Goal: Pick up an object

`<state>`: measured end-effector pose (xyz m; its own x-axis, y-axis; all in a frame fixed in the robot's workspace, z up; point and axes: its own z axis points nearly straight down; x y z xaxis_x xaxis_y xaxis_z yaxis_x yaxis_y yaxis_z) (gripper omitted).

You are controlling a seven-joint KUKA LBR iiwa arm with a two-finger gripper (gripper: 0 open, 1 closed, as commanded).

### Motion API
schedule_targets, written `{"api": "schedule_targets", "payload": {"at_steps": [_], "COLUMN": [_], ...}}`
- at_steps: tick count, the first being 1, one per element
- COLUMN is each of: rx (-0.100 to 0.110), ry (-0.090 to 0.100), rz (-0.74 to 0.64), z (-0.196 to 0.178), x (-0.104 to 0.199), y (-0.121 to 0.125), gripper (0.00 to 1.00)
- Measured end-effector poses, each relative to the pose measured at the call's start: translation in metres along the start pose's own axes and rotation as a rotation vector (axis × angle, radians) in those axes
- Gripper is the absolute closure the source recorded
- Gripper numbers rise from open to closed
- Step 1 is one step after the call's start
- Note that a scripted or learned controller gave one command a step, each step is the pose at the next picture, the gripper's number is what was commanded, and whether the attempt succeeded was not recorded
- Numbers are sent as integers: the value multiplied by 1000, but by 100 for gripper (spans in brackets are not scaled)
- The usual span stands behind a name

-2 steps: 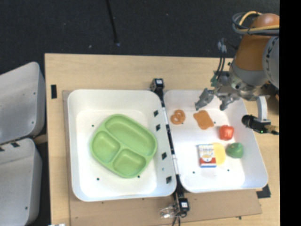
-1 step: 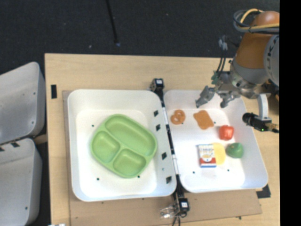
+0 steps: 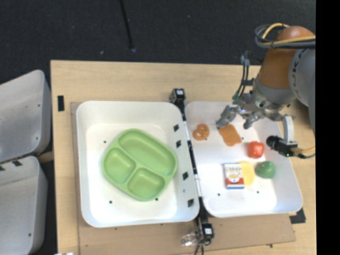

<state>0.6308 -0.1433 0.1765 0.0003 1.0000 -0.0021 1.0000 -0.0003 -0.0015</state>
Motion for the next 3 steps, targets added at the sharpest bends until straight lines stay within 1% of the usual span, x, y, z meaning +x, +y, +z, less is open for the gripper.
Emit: {"api": "schedule_targets", "payload": {"at_steps": [2,3], "rx": [-1,-8], "ry": [-1,-2], "rz": [4,6], "z": [77,63], "x": [-1,-3], "y": [1,3], "gripper": [0,100]}}
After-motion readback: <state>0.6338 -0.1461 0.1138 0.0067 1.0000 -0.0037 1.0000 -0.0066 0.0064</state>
